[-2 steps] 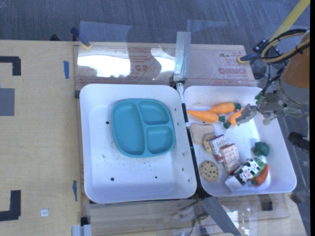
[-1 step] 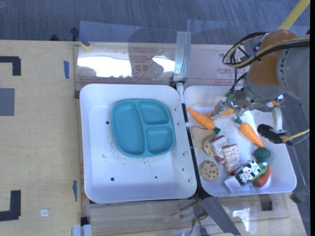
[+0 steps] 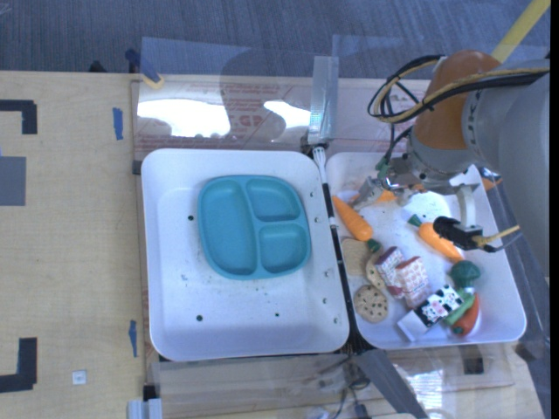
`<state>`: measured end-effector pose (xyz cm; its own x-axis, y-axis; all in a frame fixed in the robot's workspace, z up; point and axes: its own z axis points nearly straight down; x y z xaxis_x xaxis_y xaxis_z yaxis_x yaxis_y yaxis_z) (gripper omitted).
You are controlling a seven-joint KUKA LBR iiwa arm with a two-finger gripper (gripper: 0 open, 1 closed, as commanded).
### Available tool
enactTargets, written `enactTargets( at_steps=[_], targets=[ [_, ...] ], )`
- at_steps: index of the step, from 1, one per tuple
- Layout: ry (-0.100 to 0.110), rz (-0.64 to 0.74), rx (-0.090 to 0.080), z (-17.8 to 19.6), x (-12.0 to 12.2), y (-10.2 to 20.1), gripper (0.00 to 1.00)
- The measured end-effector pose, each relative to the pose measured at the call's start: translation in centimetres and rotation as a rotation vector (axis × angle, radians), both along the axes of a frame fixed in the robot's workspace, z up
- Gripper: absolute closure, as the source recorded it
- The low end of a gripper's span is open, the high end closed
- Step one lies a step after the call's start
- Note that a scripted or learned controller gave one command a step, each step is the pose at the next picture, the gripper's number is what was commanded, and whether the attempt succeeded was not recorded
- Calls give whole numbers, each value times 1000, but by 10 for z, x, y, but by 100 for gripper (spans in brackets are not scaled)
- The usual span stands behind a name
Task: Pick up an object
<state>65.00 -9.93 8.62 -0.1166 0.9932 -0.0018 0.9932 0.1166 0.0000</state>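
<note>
Over the right bin (image 3: 511, 304), the arm hides its hand (image 3: 390, 182); its grip cannot be told.

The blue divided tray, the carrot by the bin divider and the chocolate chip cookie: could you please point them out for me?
blue divided tray (image 3: 229, 234), camera view, on its large left compartment.
carrot (image 3: 354, 221), camera view, on the middle of its orange body.
chocolate chip cookie (image 3: 371, 304), camera view, on its top face.

Two white bins, arm over the right one

A teal tray (image 3: 254, 226) lies in the left bin (image 3: 166, 312); toy food crowds the right bin (image 3: 507, 308) beneath the gripper (image 3: 390, 182).
</note>
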Motion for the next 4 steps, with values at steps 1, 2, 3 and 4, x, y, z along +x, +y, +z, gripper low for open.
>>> enactTargets(
  at_steps=[1,2,3,4],
  targets=[
    [24,-52,5,-1,12,0,0],
    [31,-57,-4,8,10,-6,100],
    [24,-56,-4,10,12,-5,0],
    [-1,-108,0,19,-76,-49,0]
  ],
)
